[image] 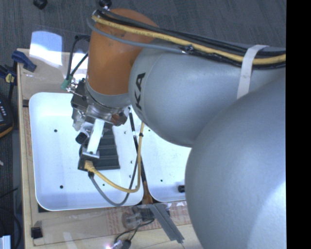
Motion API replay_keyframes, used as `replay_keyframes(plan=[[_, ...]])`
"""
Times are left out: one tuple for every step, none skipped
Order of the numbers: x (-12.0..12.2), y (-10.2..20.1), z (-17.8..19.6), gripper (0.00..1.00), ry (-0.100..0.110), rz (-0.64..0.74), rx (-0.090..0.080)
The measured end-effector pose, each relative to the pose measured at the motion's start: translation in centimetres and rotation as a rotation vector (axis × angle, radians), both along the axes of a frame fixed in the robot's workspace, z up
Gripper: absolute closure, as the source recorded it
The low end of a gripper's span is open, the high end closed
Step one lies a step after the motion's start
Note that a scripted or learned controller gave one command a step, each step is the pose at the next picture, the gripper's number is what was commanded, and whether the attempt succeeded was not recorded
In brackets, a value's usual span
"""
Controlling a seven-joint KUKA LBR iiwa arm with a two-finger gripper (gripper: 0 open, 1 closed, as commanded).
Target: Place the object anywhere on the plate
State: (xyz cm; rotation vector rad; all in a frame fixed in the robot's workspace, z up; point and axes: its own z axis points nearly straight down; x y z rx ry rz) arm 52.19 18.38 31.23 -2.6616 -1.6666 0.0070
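Near the tabletop's (73, 228) front edge, a small dark thing (181, 187) sits in the right bin's (165, 160) near left corner. It may be the object, but I can't be sure. Farther back the pincer (82, 124) hangs over the left bin (43, 146), toward its far edge. I cannot tell whether it is open or gripping. The arm (218, 121) hides most of the right bin, so the placing looks undone.

Robotics lab. Big grey industrial arm (209, 112) at right, cables (204, 46) strapped along it; white bin (48, 160) on plywood counter (73, 226); blue clamp (22, 59) upper left; grey carpet (204, 14).
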Motion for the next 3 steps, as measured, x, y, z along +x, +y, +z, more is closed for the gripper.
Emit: replay_keyframes(plan=[[-4.5,-0.9,13.0,1.0,-0.01,-0.697,0.002],[-3.1,3.3,-3.5,1.0,-0.001,-0.836,-0.005],[-3.0,3.3,-3.4,0.0,-0.003,-0.836,-0.003]])
